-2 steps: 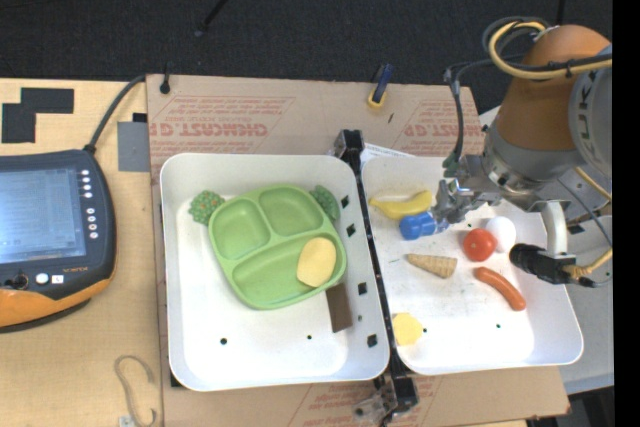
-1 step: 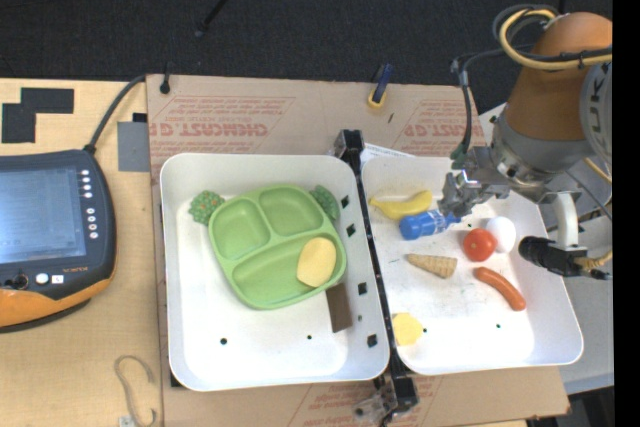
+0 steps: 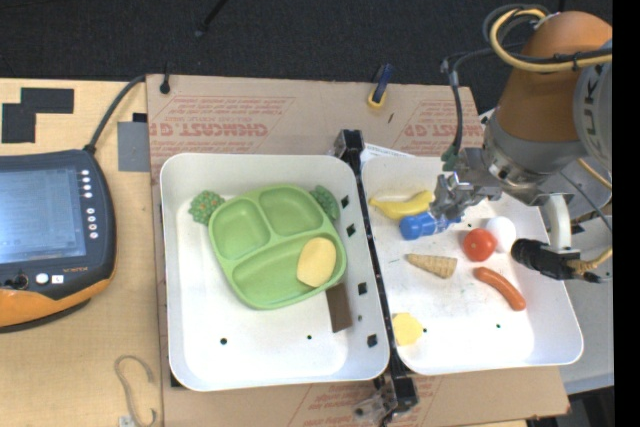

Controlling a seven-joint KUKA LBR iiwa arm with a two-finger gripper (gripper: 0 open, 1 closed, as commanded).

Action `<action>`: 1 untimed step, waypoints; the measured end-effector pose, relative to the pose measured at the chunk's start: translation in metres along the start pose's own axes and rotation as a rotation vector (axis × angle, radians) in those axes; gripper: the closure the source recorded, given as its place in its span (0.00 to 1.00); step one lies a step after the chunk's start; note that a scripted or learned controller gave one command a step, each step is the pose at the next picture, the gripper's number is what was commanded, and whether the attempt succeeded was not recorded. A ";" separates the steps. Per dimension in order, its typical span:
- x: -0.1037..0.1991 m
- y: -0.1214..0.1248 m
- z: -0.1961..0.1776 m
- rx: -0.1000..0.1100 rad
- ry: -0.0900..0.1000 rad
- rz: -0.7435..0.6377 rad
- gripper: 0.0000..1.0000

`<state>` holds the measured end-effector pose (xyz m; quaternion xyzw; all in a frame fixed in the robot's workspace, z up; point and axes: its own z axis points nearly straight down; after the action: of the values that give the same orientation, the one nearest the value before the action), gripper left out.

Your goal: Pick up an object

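Observation:
In the right bin (image 3: 520, 345) lie a yellow banana (image 3: 400, 206), a blue block (image 3: 420, 226), a red tomato (image 3: 479, 243), a tan cone (image 3: 432, 264), an orange-red sausage (image 3: 499, 287) and a small yellow piece (image 3: 406, 328). My gripper (image 3: 447, 199) hangs over the bin's upper middle, right above the blue block and the banana's right end. The arm's grey wrist and orange band rise behind it at the right.
The left bin (image 3: 190, 315) holds a green divided tray (image 3: 255, 240) with a pale yellow oval piece (image 3: 317, 261) on it and a dark brown block (image 3: 338, 307) beside the tray. A tablet-like screen (image 3: 45, 215) sits at the far left. A black clamp (image 3: 350, 147) stands between the bins.

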<state>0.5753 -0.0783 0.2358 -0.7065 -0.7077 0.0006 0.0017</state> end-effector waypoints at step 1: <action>-0.001 0.007 -0.001 -0.002 -0.001 -0.001 1.00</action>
<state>0.5828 -0.0790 0.2363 -0.7060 -0.7082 0.0004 0.0008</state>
